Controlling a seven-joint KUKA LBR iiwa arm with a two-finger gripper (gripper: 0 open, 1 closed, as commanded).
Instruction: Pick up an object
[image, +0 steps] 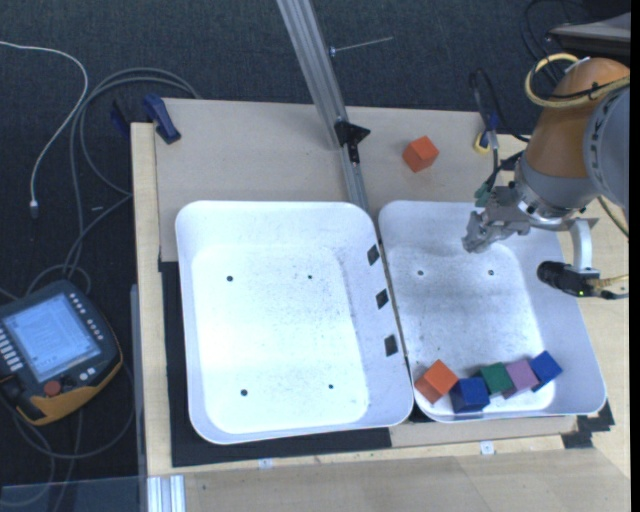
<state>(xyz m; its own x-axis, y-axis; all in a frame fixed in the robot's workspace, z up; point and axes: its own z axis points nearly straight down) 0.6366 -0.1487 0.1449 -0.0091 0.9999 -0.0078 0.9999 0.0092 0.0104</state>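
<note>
The gripper hangs over the far edge of the right bin, and whether its jaws are wide or narrow I cannot tell. The blocks crowd that bin's near edge, touching; I judge the end orange block easiest, approached straight down with jaws across its free sides.

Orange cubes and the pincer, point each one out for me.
Orange cube on bench (421, 153): camera view, its top face.
Orange cube in right bin (436, 381): camera view, its top face.
Pincer (478, 240): camera view, its tip.
</note>
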